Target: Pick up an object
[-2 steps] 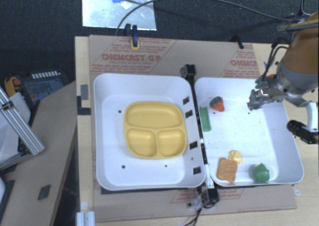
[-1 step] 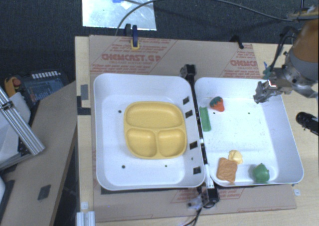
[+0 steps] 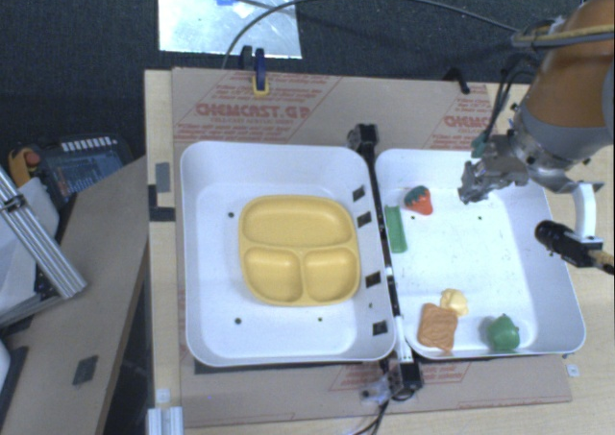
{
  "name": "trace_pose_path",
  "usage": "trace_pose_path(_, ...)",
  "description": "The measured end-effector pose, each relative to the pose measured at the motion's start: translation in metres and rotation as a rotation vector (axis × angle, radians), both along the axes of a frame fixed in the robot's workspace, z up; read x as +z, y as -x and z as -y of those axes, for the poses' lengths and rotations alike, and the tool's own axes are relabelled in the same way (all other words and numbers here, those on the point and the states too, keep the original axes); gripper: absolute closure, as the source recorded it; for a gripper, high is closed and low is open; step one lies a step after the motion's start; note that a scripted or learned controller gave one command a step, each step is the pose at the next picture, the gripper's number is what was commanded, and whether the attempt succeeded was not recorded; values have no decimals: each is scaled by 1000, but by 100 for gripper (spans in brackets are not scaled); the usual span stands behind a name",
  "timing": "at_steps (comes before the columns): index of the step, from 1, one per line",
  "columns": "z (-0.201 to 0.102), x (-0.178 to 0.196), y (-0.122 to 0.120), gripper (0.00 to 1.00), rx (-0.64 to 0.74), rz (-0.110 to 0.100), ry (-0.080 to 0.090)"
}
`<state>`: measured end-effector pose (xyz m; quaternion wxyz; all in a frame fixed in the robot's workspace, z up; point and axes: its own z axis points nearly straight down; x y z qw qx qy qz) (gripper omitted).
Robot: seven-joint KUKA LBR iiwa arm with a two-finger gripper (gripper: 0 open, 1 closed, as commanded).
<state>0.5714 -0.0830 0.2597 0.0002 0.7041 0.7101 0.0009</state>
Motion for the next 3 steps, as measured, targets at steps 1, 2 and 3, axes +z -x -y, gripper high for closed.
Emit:
trace_pose_path(1,-47,-4,3,100,1,-1,0)
trace_pose_path(2,-93,-1,15,100,1,-1,-1)
trace_pose_path(3,-143,1,28,100,2,-1,-1)
